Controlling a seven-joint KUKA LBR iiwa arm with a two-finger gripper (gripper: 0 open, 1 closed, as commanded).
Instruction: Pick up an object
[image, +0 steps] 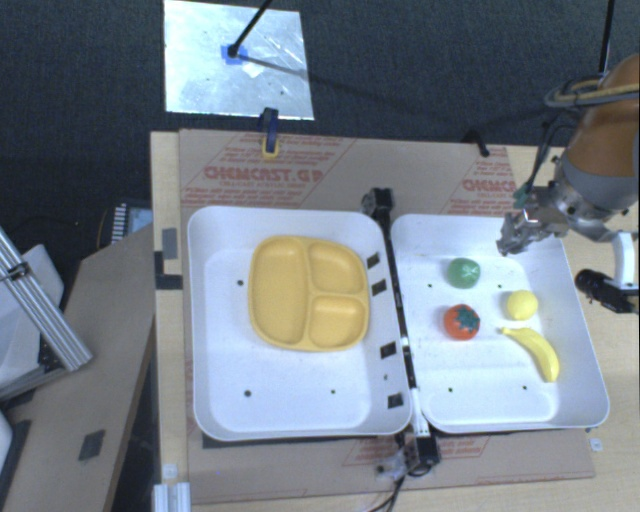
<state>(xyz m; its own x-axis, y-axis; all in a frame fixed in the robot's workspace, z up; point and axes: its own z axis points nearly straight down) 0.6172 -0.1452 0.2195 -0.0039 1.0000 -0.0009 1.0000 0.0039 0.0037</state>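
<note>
In the camera view, the gripper (517, 236) hovers up-right of the green fruit (463, 270), apparently holding nothing; I cannot tell its finger spacing. It should centre over that 1 fruit, then descend straight.

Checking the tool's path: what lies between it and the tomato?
In the camera view, the green fruit sits roughly between the tool and the tomato, inside the right bin; the rest of that stretch is bare bin floor.

Red "CHEMCAST" lettering is printed on the brown board (262, 172).
</note>
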